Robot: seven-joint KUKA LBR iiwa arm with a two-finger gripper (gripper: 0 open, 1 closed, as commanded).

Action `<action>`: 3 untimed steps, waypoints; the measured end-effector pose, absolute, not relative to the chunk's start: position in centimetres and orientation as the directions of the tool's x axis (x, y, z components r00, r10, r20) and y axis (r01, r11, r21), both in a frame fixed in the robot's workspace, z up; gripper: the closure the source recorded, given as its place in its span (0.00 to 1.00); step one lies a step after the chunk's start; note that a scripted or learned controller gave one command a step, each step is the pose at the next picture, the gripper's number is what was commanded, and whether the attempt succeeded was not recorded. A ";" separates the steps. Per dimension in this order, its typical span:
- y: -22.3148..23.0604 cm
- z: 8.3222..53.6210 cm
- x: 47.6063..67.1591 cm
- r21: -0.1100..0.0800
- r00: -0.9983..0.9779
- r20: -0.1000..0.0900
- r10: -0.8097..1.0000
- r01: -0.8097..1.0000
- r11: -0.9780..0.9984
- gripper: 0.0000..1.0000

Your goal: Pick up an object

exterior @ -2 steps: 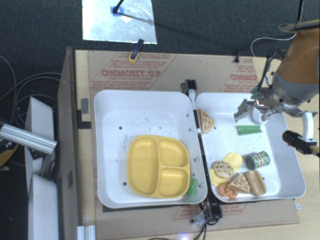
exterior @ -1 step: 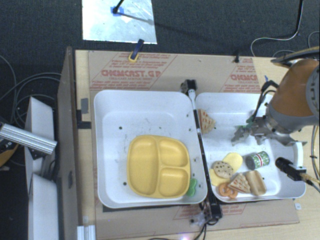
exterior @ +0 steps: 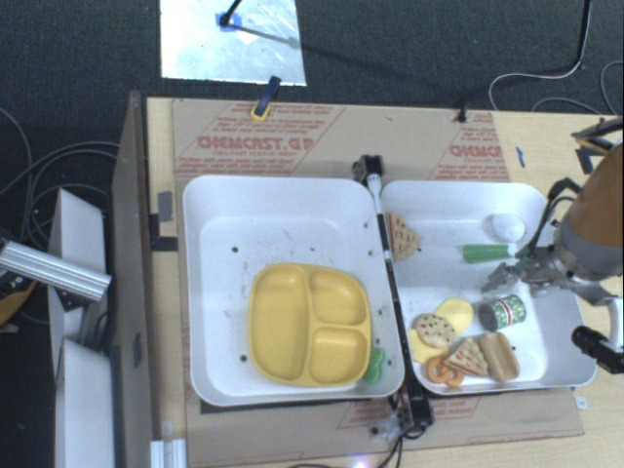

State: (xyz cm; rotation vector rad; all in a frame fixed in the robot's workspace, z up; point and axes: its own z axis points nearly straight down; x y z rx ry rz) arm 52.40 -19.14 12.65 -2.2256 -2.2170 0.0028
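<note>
**benchwatcher:** Cardboard-topped bench [exterior: 292, 135] on dark carpet, two white bins side by side. Going near to far in the right bin [exterior: 561, 359]: at the front there's a cluster of toy food, a pretzel [exterior: 444, 370], a sandwich wedge [exterior: 468, 357], a bread roll [exterior: 500, 357], a cookie [exterior: 435, 329] and a yellow disc [exterior: 454, 312]. Just behind that, a small green-and-white can [exterior: 505, 311] lies on its side, and the gripper [exterior: 507, 279] is right above it. Further back: a green stick [exterior: 485, 253], a white ball [exterior: 506, 226], a pizza slice [exterior: 401, 235] by the divider. Left bin [exterior: 210, 261] has a yellow divided plate [exterior: 310, 323].

**gripfan22:** So the can's the target? Is it grabbed?

**benchwatcher:** My guess, yeah. Nothing between the fingers that I can see, and honestly I can't tell if the jaws are open or closed, too blurry. The can looks light, rigid, probably smooth plastic, so it'll roll. I'd pinch across the round body mid-length, not the ends.
</note>
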 end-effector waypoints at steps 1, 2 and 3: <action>-17.4 8.9 50.9 0.016 0.001 -0.009 1.000 1.000 -0.001 0.00; -17.4 10.0 51.1 0.019 0.000 -0.010 1.000 1.000 0.000 1.00; -8.5 17.5 55.4 0.011 -0.014 0.003 1.000 1.000 0.014 1.00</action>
